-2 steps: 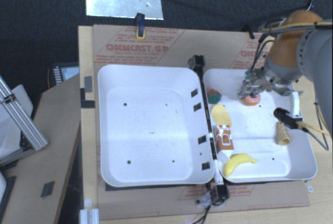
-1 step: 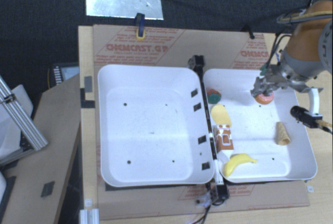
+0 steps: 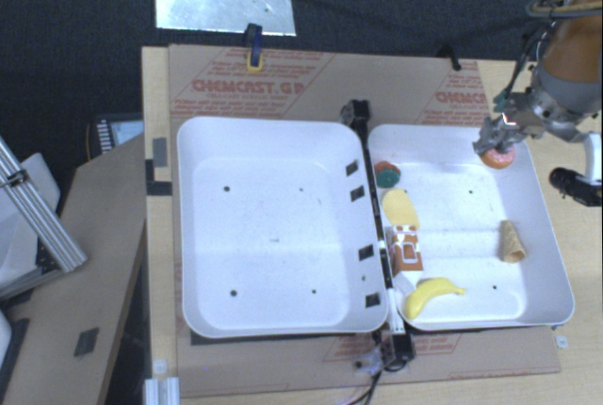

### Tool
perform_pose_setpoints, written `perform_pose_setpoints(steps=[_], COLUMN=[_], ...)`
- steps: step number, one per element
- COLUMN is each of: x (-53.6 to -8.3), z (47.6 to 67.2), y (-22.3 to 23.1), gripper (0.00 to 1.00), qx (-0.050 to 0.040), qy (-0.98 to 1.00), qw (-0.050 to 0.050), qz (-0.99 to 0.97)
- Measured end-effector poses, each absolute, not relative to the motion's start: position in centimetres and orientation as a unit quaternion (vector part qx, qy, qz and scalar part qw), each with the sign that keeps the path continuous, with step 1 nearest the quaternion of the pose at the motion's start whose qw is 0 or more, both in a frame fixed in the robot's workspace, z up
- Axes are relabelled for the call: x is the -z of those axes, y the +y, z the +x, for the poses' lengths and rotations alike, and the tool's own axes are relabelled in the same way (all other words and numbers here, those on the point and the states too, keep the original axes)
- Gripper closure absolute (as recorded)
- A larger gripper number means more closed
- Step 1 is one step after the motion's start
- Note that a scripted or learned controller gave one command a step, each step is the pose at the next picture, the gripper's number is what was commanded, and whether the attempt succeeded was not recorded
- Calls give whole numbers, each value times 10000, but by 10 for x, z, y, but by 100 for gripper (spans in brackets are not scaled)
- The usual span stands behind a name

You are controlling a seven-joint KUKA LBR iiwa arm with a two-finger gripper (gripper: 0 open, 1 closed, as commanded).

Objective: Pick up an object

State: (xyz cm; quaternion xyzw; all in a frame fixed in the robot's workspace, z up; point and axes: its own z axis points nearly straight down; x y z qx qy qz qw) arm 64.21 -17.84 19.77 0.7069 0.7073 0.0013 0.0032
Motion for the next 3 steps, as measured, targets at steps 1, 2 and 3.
perform_pose_setpoints(steps=[1,2,3], x=[-87,-191,-184], z=[665,639,635], y=[-134,-53,31], gripper=[100,100,100], qx=[78,-32,-16], qy=[7087,7109,7115], qw=[-101,16,-1], qz=[7054,7033,7027])
